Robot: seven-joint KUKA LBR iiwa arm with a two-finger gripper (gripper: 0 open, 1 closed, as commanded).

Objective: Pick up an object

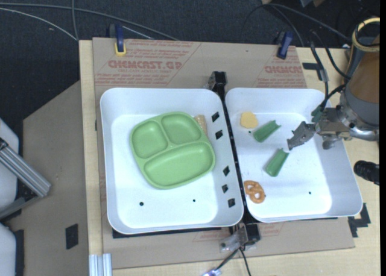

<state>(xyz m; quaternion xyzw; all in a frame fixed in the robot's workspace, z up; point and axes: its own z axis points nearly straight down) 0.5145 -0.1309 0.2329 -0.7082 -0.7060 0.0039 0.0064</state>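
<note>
Pick not yet made.
I see the gripper [297, 140] hovering at 1 o'clock of the green block [275, 163]; fingers spread, grasping nothing.

The bench [90, 148] bears a left bin [114, 166] and a right bin [338, 190], touching side by side.

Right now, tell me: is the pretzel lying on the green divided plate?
No. The pretzel lies in the right bin, near its front left corner, while the green divided plate sits in the left bin.
</note>
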